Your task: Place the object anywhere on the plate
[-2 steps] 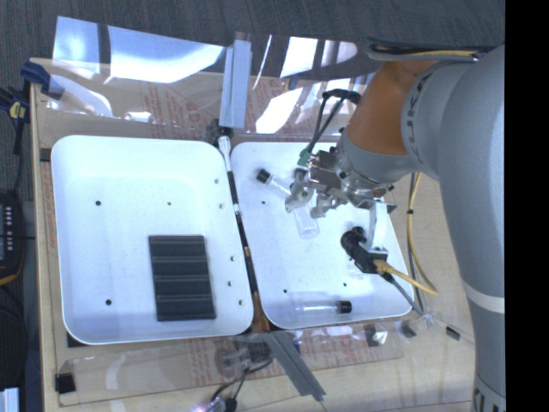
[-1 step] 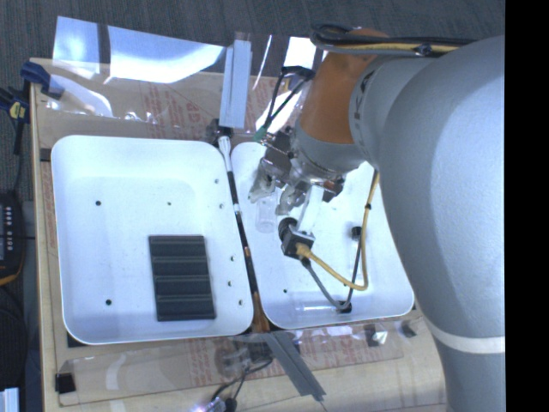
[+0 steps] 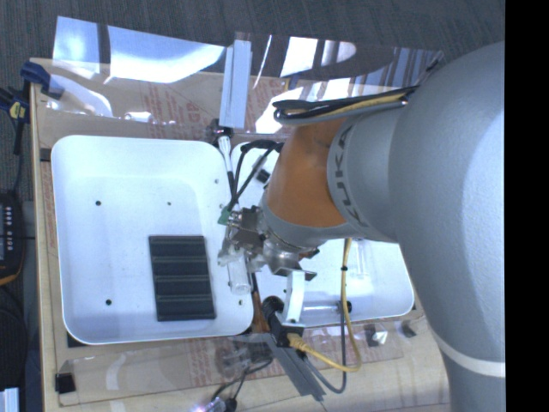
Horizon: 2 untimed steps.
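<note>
Grey arm point(image 3: 412, 187) reads "KUKA" on its side; black ridged plate point(image 3: 181, 277) — jaws' state unclear.

Two shallow white bins sit side by side on the bench point(image 3: 137, 363). The left bin point(image 3: 86, 230) lies in plain view; the right bin point(image 3: 390, 294) is mostly hidden, one lower corner showing. Clear plastic sheeting point(image 3: 154, 58) lies glossy along the far edge. A blue clamp point(image 3: 36, 75) grips the bench's far left corner. A dark device, possibly a controller point(image 3: 9, 230), sits at the left margin.
</note>
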{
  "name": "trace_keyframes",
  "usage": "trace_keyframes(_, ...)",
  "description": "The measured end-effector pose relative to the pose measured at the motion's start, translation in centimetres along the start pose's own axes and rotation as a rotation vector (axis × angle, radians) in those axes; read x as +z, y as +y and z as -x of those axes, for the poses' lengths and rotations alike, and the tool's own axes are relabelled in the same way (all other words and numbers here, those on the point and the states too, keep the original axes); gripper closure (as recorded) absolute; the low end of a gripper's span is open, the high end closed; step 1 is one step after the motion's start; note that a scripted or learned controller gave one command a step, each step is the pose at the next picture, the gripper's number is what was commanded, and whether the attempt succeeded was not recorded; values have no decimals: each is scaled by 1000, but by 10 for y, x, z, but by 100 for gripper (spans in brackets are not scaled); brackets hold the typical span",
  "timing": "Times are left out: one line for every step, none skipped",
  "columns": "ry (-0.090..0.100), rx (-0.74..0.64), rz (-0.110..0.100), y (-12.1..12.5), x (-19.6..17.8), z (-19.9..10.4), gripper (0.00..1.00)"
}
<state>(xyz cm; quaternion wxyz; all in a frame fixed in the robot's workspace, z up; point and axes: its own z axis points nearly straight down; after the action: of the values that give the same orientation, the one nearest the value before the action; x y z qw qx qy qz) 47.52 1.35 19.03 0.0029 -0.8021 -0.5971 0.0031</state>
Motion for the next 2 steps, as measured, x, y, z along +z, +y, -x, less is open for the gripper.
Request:
trace_keyframes(2,429,2,-23,0,-78,100)
trace_keyframes(2,429,2,-23,0,-78,0)
